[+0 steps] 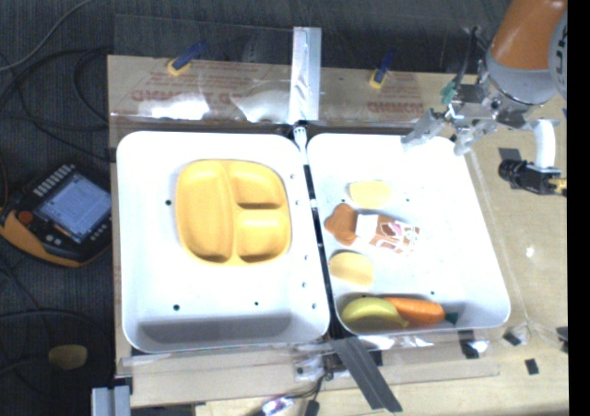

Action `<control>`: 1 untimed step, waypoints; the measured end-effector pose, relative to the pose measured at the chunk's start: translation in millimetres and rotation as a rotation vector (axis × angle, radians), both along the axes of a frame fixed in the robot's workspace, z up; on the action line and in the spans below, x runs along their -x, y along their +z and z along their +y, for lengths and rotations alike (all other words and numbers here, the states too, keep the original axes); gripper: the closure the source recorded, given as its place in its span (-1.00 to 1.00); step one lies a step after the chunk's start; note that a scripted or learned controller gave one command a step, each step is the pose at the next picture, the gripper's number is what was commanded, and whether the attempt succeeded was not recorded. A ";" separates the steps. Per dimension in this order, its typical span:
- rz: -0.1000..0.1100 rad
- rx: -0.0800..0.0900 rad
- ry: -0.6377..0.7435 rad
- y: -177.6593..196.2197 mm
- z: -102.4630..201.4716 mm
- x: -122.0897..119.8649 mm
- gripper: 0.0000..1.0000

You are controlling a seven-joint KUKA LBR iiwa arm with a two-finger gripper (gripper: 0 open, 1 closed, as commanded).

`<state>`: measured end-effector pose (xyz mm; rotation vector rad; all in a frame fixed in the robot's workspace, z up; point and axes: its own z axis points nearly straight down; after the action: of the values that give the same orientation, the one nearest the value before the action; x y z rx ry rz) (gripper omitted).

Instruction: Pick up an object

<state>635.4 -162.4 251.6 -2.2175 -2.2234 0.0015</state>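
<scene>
Hovering: my claw [442, 131] hangs over the far rim of the right bin [489, 248], at its upper corner, with nothing between its fingers.
Claw state: I read the two fingers as spread wide, one pointing toward the bin's middle, the other toward its outer edge.
Candidates: every loose item lies nearer the camera than the claw, inside the right bin.
Closest: a pale yellow piece [369, 193], a short way in front of the claw and toward the divider.
Further on: a brown piece [341, 222] touching a small printed packet [392, 234], then a second pale piece [351, 267].
Farthest: a yellow-green fruit [371, 313] and an orange carrot [417, 310] lying together against the near wall.
My pick: the closest pale piece, since it sits apart from its neighbours.
Handling guess: I judge it light, probably a smooth toy food, so it may slip or skate on the white floor.
Grip point: I would close across its short width, at the middle, coming straight down.
Risk: the packet looks flat and thin, a poor target.
Left bin [138, 248]: well beyond reach from here, it bears a yellow divided tray [230, 211].
</scene>
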 end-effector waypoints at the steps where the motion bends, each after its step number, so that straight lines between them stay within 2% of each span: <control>1: 0.001 0.000 0.115 -96.3 23.3 25.3 -1.00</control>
<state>610.0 -139.1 155.4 -2.0850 -2.3471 0.0019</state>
